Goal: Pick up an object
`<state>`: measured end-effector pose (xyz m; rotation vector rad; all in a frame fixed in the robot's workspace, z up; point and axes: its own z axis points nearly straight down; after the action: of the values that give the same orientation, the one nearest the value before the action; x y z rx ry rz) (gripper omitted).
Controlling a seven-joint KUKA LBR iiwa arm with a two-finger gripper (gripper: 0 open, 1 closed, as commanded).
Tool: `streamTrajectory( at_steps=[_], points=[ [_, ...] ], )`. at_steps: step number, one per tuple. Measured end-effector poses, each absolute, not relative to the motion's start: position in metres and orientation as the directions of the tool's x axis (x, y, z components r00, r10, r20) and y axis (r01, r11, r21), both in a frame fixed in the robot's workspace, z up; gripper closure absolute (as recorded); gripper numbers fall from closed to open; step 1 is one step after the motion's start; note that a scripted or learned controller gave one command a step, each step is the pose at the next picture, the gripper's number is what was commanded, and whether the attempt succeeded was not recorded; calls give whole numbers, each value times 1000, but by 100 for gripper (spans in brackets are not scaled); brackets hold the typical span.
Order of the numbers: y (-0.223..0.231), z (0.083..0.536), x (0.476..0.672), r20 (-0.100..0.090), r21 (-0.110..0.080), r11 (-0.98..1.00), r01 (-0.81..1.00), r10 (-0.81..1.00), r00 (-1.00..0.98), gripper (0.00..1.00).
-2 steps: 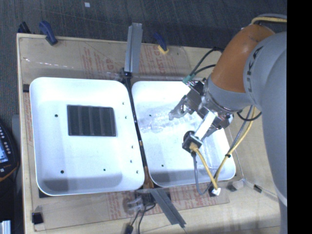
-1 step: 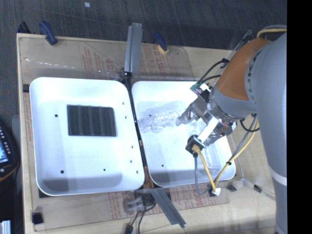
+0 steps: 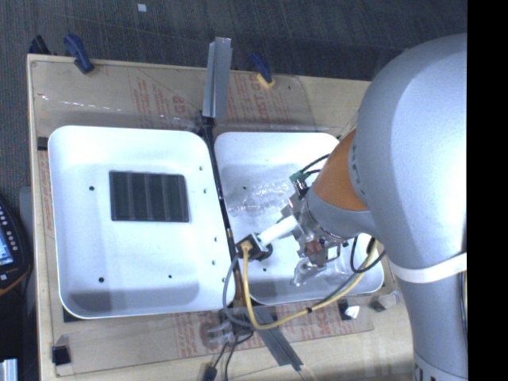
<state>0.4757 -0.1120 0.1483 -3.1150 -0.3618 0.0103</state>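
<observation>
Gripper (image 3: 311,267) sits low over the near right corner of the right bin (image 3: 262,145), at the end of the arm (image 3: 413,157), a broad, smooth, matte grey shell that covers that side of the bin. Whether the gripper is spread or pressed together is not clear from this angle, and nothing can be seen pinched in it. An orange band (image 3: 340,177) shows just above the wrist.

The one loose thing in that bin is a wrap (image 3: 255,197) of clear, crinkled plastic, glossy and wrinkled, hard to pick out against the white floor. It lies flat in the middle of the bin, up and to the left of the gripper and apart from it. Its long axis seems to run across the bin from left to right, the right end tipped a little toward the far wall; its edges are too faint to trace exactly.

Both bins are shallow, smooth white plastic with rounded corners. The left bin (image 3: 79,236) has a few small dark holes in its floor and holds a grate (image 3: 149,196), a dark, ribbed rectangle lying flat near its centre, long side left to right.

The bench (image 3: 127,94) is pale board with faint red print. Two blue clamps (image 3: 78,54) grip its far edge, and a grey metal bar (image 3: 217,76) stands between the bins there.
</observation>
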Motion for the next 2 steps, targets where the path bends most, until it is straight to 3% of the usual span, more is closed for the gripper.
streamTrajectory(
  at_steps=[1, 2],
  points=[
    [-186, 203, 486, 0, -2, -869, 494, 494, 869, 0],
    [-185, 212, 487, 0, -5, -865, 501, 501, 865, 100]
  ],
)
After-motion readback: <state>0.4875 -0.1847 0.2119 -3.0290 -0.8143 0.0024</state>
